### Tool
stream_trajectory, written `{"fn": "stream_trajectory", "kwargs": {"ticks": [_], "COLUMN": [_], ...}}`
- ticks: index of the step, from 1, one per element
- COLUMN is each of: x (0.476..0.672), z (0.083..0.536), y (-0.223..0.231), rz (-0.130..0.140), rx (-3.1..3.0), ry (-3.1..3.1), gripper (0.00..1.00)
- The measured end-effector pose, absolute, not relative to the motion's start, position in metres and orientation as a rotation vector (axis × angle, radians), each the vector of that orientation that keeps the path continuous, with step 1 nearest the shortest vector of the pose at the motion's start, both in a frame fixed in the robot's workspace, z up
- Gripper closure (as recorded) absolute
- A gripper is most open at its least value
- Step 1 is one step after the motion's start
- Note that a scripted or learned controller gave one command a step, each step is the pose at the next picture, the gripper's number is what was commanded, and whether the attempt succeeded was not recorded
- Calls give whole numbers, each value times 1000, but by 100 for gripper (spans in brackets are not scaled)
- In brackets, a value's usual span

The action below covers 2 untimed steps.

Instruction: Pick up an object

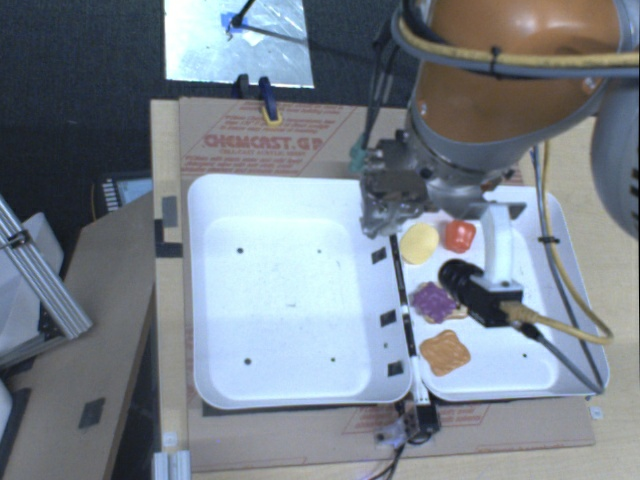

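Camera view
Arm: grey with an orange band, reaching in from the right, wrist over the far part of the right bin (pixel 560 363)
Gripper (pixel 383 223): low at the far left corner of the right bin, by the divide between bins; whether it is open or closed, or holds anything, I cannot tell
Yellow piece (pixel 419 242): just beside the gripper, in the right bin
Red piece (pixel 459 235): next to the yellow one
Purple piece (pixel 433 301): mid-bin, near the divide
Orange piece (pixel 444 352): nearest the camera
Left bin (pixel 215 368): white, beside the right one

Glossy orange band (pixel 510 28); smooth white bins (pixel 290 278)
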State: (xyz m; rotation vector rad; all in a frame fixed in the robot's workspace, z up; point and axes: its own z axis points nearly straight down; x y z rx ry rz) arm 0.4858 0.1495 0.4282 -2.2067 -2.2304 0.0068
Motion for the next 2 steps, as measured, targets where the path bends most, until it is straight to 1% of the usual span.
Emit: {"fn": "stream_trajectory", "kwargs": {"ticks": [1, 2], "x": [487, 486], "z": [461, 458], "y": [92, 146], "rz": [-7, -5], "rx": [-2228, -2212], "ry": [-2221, -2232], "gripper": [100, 100]}}
